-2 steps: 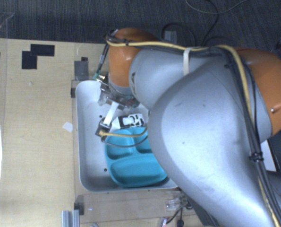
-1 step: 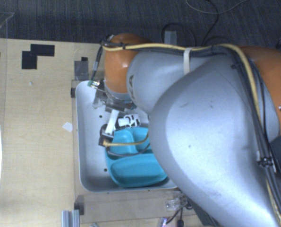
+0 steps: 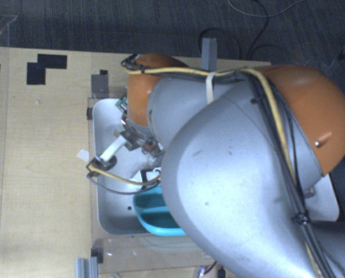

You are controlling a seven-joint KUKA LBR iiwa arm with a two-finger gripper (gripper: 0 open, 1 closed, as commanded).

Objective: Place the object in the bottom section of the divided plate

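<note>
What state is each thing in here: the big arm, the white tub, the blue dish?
Arm: stretched in from the right, bent low.
White bin: flat on the bench, largely covered by the arm.
Blue divided plate: flat in the bin, partly under the arm.

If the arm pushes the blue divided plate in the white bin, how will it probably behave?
The blue divided plate looks like moulded plastic, so it is probably stiff and light. On the smooth floor of the white bin it would likely slide rather than tip, as its rim looks low.
</note>
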